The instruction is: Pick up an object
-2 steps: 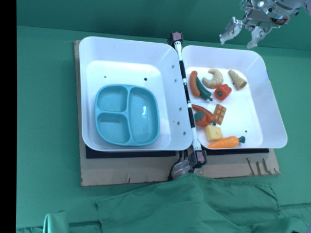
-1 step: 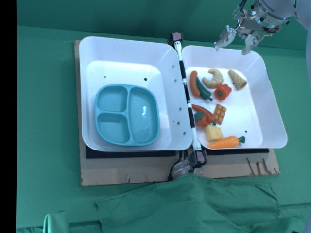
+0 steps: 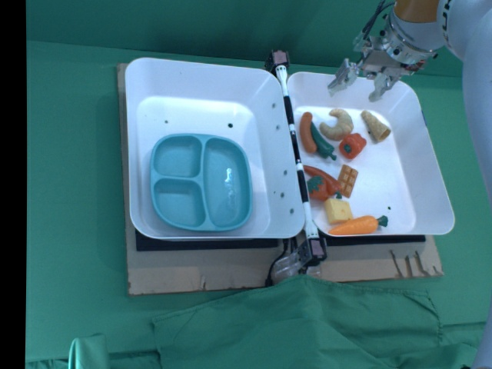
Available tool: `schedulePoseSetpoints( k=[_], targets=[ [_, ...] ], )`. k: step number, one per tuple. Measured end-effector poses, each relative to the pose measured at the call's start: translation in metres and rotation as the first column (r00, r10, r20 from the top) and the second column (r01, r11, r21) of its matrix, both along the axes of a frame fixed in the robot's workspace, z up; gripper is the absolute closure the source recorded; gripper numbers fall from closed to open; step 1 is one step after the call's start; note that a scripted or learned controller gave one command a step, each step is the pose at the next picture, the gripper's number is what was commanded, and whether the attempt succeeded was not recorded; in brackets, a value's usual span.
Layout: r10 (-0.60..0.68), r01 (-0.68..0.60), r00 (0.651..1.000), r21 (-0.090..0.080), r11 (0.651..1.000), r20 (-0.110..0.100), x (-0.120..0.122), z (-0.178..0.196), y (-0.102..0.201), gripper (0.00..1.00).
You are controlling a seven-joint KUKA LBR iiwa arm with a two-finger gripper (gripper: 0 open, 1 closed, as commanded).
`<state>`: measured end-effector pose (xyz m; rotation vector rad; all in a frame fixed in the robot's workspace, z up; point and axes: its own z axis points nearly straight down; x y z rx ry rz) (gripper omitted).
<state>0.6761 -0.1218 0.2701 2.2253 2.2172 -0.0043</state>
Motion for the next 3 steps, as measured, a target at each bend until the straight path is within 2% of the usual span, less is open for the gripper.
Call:
schedulePoseSetpoints(
  k=[2, 3],
  targets=[
    [0.0, 0.0, 1.0, -0.001, 1.0, 0.006, 0.002, -0.087, 0.0, 0.0],
    [-0.002, 0.002, 1.0, -0.003, 1.0, 0.02, 0.005, -0.069, -0.001, 1.0]
  ],
)
